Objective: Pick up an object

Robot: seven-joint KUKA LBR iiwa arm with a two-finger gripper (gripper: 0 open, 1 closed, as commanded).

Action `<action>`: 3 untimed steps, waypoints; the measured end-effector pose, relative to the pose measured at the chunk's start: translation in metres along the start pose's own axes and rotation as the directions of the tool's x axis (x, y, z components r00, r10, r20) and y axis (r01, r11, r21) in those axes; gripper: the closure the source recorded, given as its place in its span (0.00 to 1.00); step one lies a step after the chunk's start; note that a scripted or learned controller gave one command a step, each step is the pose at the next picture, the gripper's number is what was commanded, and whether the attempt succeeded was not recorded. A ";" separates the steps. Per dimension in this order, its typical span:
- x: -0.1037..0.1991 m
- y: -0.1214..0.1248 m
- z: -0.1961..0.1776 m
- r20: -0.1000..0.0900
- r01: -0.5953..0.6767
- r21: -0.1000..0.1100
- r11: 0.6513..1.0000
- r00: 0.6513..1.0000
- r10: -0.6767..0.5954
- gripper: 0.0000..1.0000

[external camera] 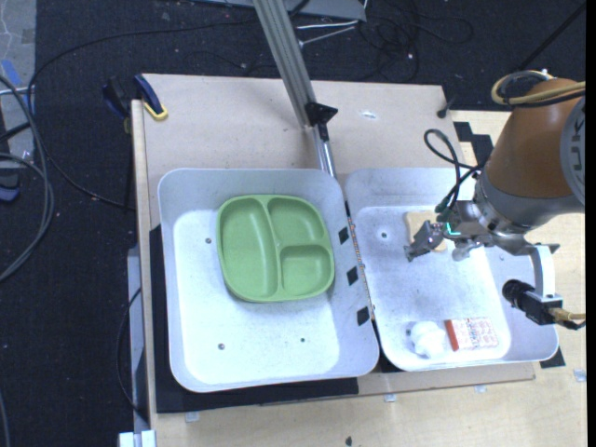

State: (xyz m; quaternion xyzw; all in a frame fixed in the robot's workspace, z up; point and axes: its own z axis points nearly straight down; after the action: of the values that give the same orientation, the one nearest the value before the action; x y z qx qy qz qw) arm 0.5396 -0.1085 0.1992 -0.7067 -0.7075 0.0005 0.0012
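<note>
1. Two shallow white bins are set side by side on the bench (233,101); the left bin (186,343) is seen to carry a green divided plate (276,248) in its far half, with three compartments.
2. Near the front edge of the right bin (410,296), a white rounded object (426,339) and a small red-and-white box (473,333) are laid just beside each other; a tan flat piece (418,223) is partly seen towards the far side.
3. Beyond the wooden bench, dark floor with cables is seen, and a metal pole (284,45) is slanted over the far edge.
4. From the right, the arm (535,166) is extended over the right bin, with the gripper (425,240) placed near the tan piece; whether the claw is released or clenched cannot be told.
</note>
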 end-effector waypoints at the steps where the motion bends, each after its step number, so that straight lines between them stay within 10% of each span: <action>1: 0.000 0.000 0.000 0.000 0.000 -0.002 1.000 1.000 0.000 0.00; 3: 0.004 0.009 0.105 0.001 -0.002 0.003 1.000 1.000 0.002 0.00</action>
State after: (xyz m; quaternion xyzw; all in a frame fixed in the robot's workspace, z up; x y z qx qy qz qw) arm 0.5482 -0.1045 0.0940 -0.7074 -0.7069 0.0016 0.0020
